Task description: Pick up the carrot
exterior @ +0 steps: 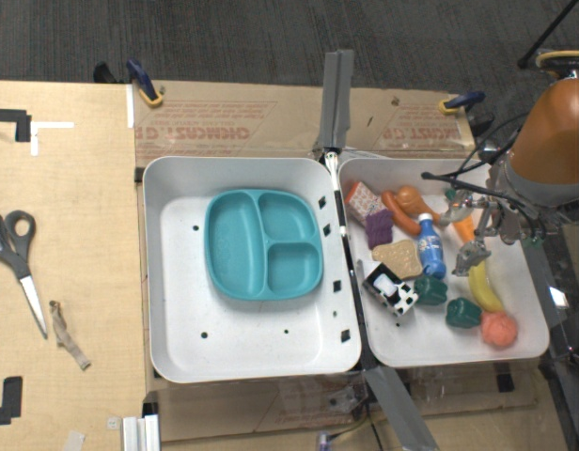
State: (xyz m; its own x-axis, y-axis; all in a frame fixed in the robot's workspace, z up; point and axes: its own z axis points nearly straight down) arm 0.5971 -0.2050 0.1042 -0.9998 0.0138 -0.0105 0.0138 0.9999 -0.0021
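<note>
Clutter is confined to the right bin (pixel 534 346), where the toys are heaped together, so the target is hemmed in on several sides. The carrot (pixel 405 201) is judged to be the orange piece lying at the far left of that heap, near the bin's back wall. It is flanked by a pink patterned box (pixel 363 198) and a purple block (pixel 378 225) on one side, and a blue bottle (pixel 430 245) stands just beside its near end.

The gripper (pixel 477 241) is seen above the right half of the same bin, apart from the carrot, with the bottle between the two. Whether it is spread or pressed together cannot be told, since cables and wrist hardware obscure it. Nothing can be confirmed as held. A second small orange object (pixel 465 225) is noted right by the gripper; its identity cannot be established.

A yellow banana (pixel 484 287) and a salmon ball (pixel 499 330) lie nearer the front corner. The left bin (pixel 167 327) holds a teal divided plate (pixel 264 243).

The pick is judged not yet accomplished. A move leftward across the bottle would be required, and the bottle is considered liable to be knocked.
</note>
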